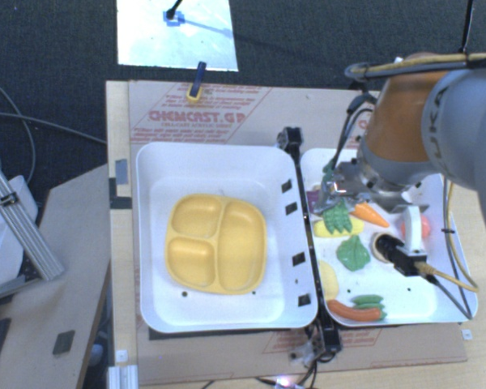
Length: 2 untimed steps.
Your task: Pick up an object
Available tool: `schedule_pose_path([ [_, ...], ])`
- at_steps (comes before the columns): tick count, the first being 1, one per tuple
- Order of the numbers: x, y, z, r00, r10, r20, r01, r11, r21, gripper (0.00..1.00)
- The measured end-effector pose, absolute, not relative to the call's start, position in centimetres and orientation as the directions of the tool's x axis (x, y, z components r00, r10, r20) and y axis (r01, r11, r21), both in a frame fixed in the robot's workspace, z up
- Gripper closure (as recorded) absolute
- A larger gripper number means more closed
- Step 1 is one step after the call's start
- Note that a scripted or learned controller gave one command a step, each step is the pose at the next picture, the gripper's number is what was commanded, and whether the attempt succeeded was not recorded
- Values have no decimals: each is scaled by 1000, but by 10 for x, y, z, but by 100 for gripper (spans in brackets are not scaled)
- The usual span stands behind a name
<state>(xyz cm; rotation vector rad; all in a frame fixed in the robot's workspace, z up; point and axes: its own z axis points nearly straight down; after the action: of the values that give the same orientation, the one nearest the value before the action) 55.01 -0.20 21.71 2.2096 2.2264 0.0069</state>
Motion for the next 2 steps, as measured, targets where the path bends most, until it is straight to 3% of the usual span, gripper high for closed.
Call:
schedule_pose_path([
  [1,604,33,258,-9,1000,1,1000,9,10,100],
  [2,499,59,180,-2,1000,2,1000,2,-13,100],
])
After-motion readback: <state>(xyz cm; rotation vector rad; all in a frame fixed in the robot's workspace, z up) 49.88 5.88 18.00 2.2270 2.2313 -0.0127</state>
